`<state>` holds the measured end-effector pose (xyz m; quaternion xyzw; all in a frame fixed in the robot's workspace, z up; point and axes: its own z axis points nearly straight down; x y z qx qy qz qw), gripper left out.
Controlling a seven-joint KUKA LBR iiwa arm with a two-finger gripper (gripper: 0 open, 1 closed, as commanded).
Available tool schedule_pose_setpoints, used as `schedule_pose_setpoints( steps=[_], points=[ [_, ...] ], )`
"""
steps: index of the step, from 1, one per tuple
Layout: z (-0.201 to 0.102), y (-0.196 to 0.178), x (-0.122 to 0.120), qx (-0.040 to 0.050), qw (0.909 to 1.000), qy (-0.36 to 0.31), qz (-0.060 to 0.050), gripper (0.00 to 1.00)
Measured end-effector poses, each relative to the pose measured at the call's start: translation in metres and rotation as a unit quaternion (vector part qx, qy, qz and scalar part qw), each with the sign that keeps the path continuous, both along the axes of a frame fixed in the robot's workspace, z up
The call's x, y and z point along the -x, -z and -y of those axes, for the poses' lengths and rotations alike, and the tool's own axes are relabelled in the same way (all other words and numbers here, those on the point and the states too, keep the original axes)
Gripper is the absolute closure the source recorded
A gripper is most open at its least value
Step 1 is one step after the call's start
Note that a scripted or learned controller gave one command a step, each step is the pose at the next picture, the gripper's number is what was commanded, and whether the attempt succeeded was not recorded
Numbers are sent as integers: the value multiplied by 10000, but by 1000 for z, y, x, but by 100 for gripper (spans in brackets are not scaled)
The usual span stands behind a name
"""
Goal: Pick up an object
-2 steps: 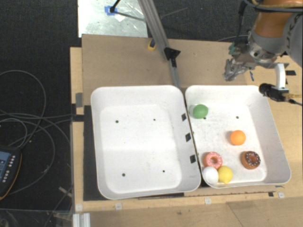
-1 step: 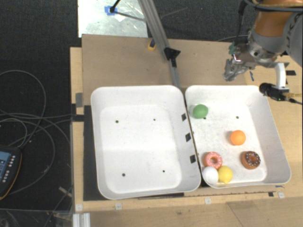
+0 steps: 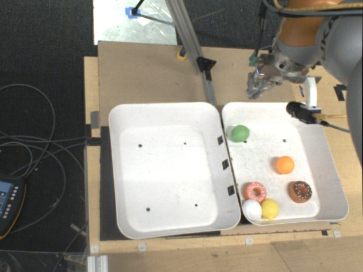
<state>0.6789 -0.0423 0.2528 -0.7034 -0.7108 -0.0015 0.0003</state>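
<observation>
arm (image 3: 317,21) cut off by the top and right edges of the frame; only the orange band and part of the grey wrist show. gripper (image 3: 256,88) at upper right is small and blurred, finger state too unclear to tell. white ball (image 3: 252,210) at lower right partly overlapped by the pink donut (image 3: 255,191) and touching the yellow ball (image 3: 270,208), its lower edge lost against the right bin (image 3: 329,152) rim. tripod leg (image 3: 184,27) runs out of the top edge. handheld device (image 3: 8,200) at lower left cut by the left edge, screen too small to read. cables (image 3: 34,146) trail off the left edge.
</observation>
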Motion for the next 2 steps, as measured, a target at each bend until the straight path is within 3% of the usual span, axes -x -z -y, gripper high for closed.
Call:
schedule_pose_setpoints(
  steps=[2],
  points=[
    [-108,29,7,2,10000,3,-7,100]
  ],
)
